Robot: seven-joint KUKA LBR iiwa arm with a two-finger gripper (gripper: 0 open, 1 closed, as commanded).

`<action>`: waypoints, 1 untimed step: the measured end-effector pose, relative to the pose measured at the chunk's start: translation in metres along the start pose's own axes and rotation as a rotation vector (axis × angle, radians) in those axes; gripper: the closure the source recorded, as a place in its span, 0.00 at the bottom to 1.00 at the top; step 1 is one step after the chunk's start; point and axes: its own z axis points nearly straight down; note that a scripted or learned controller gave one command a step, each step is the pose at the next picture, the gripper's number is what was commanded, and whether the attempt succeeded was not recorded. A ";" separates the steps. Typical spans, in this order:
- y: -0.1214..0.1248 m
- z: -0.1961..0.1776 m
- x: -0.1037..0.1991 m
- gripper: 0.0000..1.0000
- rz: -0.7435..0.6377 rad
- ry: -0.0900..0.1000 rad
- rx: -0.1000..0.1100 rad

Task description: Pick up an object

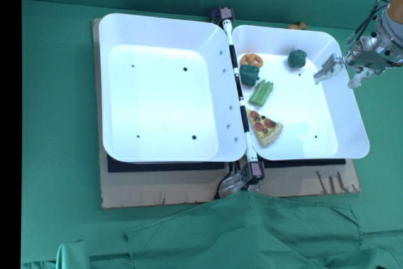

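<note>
**Ana:** Camera view from above: where does the gripper (pixel 340 70) sit?

**Ben:** Over the right bin's (pixel 352 129) far right rim. Its two fingers (pixel 326 68) stand apart, with nothing between them. One finger reaches in over the bin floor; the other hangs at the rim.

**Ana:** And the things it could pick?

**Ben:** All lie to the left of the jaws, inside that bin. Nearest is the broccoli (pixel 297 58), just left of the inner finger and slightly farther back, not touching it.

**Ana:** The rest?

**Ben:** Well apart from the jaws, crowded near the divider (pixel 237 85) between the bins. A pretzel (pixel 251 60) lies farthest back, a green pepper (pixel 249 75) just in front of it, touching or nearly so. The asparagus (pixel 261 92) lies beside the pepper, slanted. The pizza slice (pixel 265 128) lies nearest the camera, left of and well forward of the jaws.

**Ana:** Anything under the jaws themselves?

**Ben:** Bare white floor and rim.

**Ana:** The left bin (pixel 119 28)?

**Ben:** Far left of the jaws, beyond the divider.

**Ana:** And outside?

**Ben:** A small orange thing (pixel 297 26) sits behind the right bin, back and left of the jaws; what it is I cannot tell.
</note>
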 end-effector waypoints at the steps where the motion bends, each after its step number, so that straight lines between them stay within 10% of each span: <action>1: -0.057 0.086 0.008 0.00 0.003 0.003 0.011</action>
